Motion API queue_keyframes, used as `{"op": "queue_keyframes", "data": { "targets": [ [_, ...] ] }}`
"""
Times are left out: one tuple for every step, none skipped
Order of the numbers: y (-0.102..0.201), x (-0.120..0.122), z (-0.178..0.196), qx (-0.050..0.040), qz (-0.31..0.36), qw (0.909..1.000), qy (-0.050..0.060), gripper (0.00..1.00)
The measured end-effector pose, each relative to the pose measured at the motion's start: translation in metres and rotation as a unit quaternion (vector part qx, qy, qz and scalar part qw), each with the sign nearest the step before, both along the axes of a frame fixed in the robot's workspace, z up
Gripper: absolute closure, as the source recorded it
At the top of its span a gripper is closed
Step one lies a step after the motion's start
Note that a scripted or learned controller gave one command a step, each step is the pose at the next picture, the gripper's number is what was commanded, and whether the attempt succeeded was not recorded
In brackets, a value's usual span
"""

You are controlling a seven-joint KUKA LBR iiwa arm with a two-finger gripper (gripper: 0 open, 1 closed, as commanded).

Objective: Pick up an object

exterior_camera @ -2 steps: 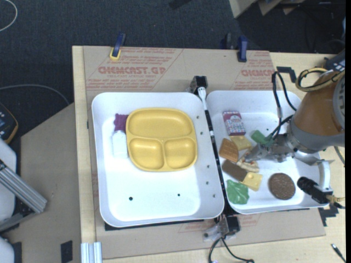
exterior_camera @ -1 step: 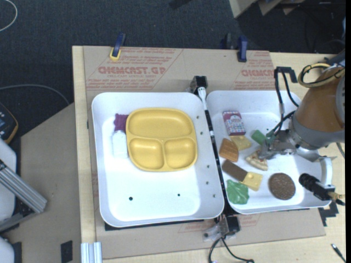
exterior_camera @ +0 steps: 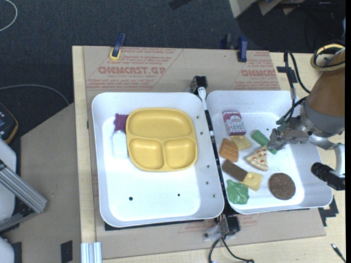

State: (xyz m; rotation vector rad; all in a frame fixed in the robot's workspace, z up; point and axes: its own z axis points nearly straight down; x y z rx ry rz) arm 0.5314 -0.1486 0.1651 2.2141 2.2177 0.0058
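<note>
the brown cookie point(exterior_camera: 282, 185) lay nearest in the right bin point(exterior_camera: 307, 204), the pizza slice point(exterior_camera: 257, 159) beyond it just beside the gripper point(exterior_camera: 276, 141), whose grip could not be told; small, light and stiff, it looked best pinched across its edges.

I see two glossy white plastic bins point(exterior_camera: 104, 163), a smooth yellow plastic tray point(exterior_camera: 162, 138), and a matt cardboard-like worktop point(exterior_camera: 164, 64).
</note>
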Motion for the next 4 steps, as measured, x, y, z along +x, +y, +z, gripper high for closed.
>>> {"op": "queue_keyframes", "data": {
  "targets": [
    [0.0, 0.002, 0.054, -0.0002, 0.0, 1.0, 0.0, 1.0],
    [0.047, 0.019, 0.046, 0.0017, 0.002, 1.0, 0.002, 1.0],
    [0.101, 0.031, 0.044, 0.002, 0.002, 1.0, 0.002, 1.0],
    [0.16, 0.053, 0.058, 0.0024, 0.003, 1.0, 0.001, 1.0]
  ]
}}
